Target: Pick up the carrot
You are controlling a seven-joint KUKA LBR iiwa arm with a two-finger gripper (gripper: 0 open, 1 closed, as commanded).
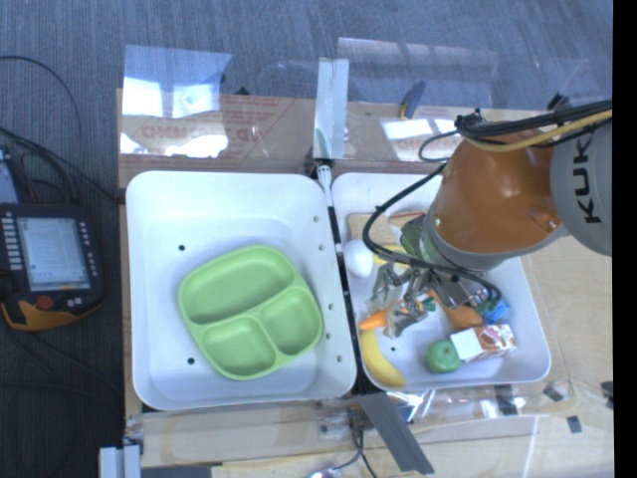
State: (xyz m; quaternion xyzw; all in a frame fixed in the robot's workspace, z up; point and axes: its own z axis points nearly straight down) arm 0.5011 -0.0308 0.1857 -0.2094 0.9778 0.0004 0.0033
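1. Nearest the camera, a curved, smooth banana [381, 360] lies along the front of the right bin [532, 366], with a round green fruit [443, 356] and a small glossy carton [483, 342] just right of the banana
2. The carrot [372, 320], a short orange stub, sits touching the banana's top end
3. The gripper [401, 310] hovers just right of the carrot; I cannot tell how its claw stands, so it should centre over the stub and close across its narrow width
4. Behind the banana, a smooth white egg [357, 260]
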